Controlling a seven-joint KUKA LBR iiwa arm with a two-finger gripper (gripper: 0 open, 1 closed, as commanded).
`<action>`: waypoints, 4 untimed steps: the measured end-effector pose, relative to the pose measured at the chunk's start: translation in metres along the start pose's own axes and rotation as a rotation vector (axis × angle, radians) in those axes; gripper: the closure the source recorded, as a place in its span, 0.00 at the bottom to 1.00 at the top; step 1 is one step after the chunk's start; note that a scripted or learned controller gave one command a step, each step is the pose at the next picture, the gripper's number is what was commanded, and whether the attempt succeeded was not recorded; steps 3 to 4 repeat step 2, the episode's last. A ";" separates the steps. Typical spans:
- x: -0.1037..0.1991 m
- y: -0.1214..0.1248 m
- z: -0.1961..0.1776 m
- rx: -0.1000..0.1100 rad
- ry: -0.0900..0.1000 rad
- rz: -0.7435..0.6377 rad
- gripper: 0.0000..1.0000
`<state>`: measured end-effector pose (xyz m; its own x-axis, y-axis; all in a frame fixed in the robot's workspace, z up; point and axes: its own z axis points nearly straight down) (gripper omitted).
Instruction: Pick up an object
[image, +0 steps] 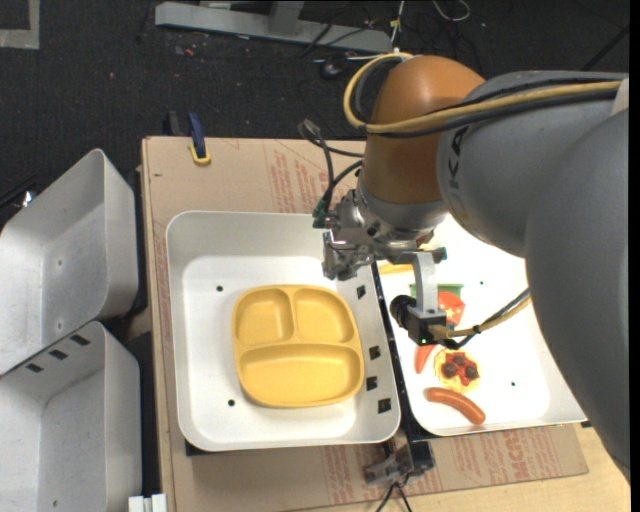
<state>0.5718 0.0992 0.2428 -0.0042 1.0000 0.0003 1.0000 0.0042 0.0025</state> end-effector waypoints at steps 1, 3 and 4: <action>-0.002 0.005 0.018 0.005 -0.002 0.005 1.00; -0.002 0.005 0.017 0.004 -0.001 0.004 0.00; -0.002 0.005 0.017 0.004 -0.001 0.004 0.00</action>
